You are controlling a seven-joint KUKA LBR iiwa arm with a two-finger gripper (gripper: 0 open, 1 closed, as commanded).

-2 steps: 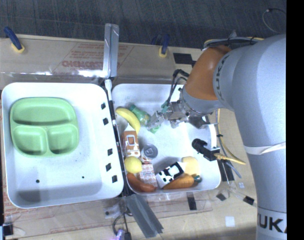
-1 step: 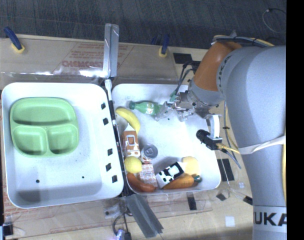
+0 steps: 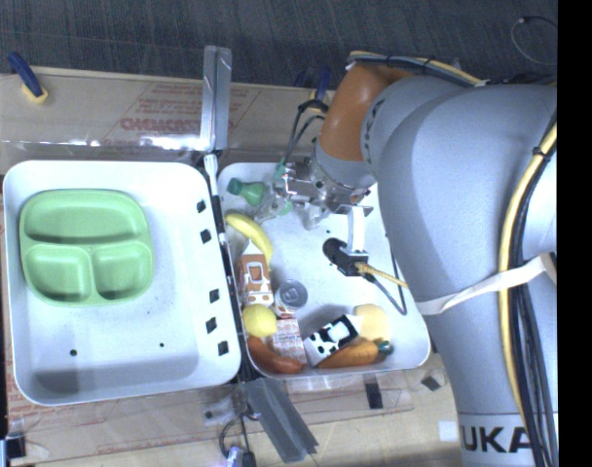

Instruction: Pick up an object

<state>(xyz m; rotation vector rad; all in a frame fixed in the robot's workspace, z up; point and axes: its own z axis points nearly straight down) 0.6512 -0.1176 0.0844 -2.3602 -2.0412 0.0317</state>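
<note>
Banana (image 3: 250, 233) lies w/ long axis running upper-left to lower-right; pincer (image 3: 298, 195) state can't tell.

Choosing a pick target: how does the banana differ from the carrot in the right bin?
The banana is yellow and curved; the carrot is orange and nearly straight. The banana lies along the bin's left wall near the gripper; the carrot lies at the bottom edge, far from it, partly under a black-and-white item. Both are elongated food shapes in the right bin.

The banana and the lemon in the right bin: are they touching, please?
Apart. The camera view shows a small carton lying between the banana and the lemon.
</note>
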